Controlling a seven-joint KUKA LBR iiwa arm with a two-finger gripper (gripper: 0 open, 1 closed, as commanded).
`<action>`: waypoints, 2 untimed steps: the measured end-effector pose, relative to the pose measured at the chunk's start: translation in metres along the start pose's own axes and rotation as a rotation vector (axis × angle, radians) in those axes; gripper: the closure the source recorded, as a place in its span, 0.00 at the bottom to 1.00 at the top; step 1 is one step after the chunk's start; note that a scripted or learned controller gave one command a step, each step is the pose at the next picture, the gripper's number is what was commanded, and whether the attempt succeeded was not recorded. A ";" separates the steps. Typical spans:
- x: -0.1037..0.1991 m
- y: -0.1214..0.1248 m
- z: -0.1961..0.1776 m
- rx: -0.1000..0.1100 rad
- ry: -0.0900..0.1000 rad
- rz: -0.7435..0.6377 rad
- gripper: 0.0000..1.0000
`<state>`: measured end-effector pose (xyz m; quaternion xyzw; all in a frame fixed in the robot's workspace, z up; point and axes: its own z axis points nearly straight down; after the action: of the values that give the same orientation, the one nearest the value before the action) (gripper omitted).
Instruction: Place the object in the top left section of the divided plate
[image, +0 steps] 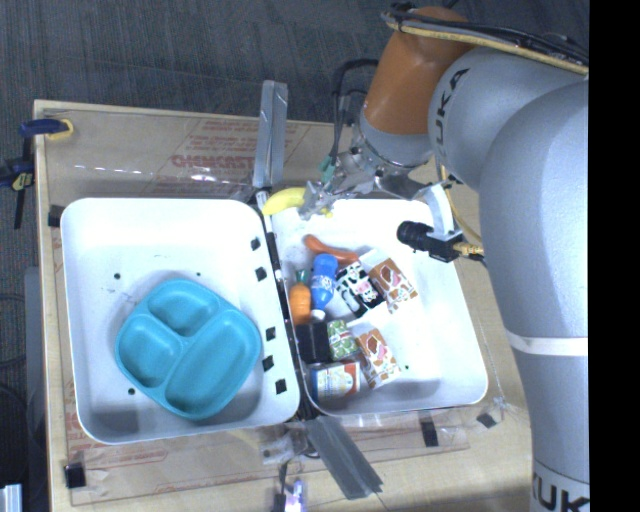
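A blue divided plate (190, 345) lies in the left bin (100, 260), with three sections showing nothing in them. My gripper (320, 195) hangs over the far left corner of the right bin (450, 340), just right of the wall between the bins. A small yellow banana-like object (284, 199) sits right at the gripper's tip, above the bin's rim. Whether it is gripped or only touching, I cannot tell.
The right bin holds several small items crowded on its left side: an orange carrot shape (325, 245), a blue bottle (323, 280), small cartons (392, 282), a can (335, 378). A grey bar (270, 130) stands behind the bins. The arm's bulk fills the right.
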<state>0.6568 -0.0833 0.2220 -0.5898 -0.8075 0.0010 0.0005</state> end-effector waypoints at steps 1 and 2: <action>0.062 -0.025 0.031 0.003 0.002 -0.291 1.00; 0.021 -0.010 -0.023 -0.001 -0.001 -0.250 1.00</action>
<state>0.6411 -0.0667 0.2446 -0.4845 -0.8748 0.0007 0.0001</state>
